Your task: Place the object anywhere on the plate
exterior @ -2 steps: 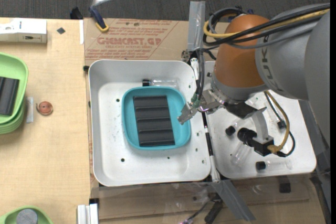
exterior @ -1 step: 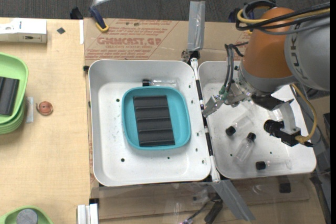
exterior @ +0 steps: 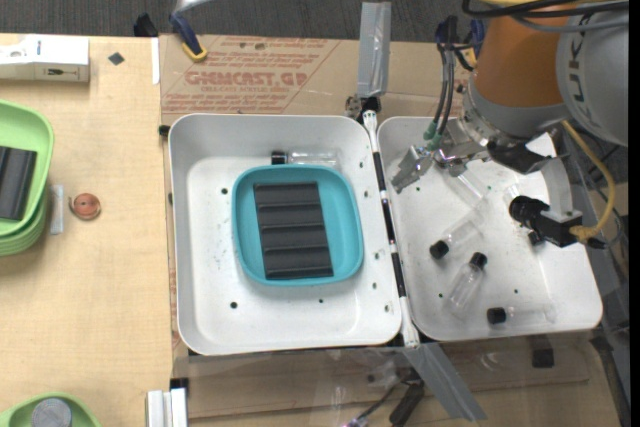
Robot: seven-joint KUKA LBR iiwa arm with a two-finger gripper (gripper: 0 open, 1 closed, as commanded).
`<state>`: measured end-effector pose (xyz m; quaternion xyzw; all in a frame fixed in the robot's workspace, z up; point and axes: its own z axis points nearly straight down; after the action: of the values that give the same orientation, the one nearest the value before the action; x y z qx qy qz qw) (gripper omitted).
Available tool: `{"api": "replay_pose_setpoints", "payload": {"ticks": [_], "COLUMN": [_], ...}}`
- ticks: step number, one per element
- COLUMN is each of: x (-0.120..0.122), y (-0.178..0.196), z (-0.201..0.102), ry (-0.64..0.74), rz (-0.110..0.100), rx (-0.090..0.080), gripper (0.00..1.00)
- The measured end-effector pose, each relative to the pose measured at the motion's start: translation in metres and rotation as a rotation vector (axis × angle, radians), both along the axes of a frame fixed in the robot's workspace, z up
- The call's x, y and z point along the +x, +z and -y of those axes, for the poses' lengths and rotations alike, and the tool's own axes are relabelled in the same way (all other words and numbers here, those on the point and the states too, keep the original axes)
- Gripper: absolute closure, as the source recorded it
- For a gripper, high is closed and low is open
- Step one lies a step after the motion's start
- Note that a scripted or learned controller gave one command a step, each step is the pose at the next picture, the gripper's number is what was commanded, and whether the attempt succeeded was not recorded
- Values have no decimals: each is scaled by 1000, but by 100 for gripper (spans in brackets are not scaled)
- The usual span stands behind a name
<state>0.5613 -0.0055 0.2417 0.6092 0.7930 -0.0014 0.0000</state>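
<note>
A teal square plate (exterior: 248,215) with a black ridged insert (exterior: 292,230) lies in the middle of the left white bin (exterior: 200,295). Just behind the plate, a clear vial with a black cap (exterior: 300,158) lies on that bin's floor. Several more clear vials with black caps lie in the right bin (exterior: 570,310), among them one (exterior: 448,240) near its middle, another (exterior: 467,279) below it and a third (exterior: 518,315) by the front wall. My gripper (exterior: 418,165) hangs over the right bin's back left corner, near the divider between the bins. I see nothing held in it.
The grey arm with its orange band (exterior: 530,25) and cables covers the right bin's back right. A black fitting (exterior: 530,212) sits by that bin's right wall. Cardboard (exterior: 250,75) lies behind the bins. A green tray (exterior: 20,180) stands at the far left.
</note>
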Motion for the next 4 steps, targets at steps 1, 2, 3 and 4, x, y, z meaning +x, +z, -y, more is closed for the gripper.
{"api": "replay_pose_setpoints", "payload": {"ticks": [1,2,3,4], "x": [7,78,37,96], "y": [108,170,200,199], "z": [13,59,178,216], "ry": [-169,106,266,162], "rz": [0,1,2,1], "rx": [-1,0,0,0], "gripper": [0,0,0,0]}}
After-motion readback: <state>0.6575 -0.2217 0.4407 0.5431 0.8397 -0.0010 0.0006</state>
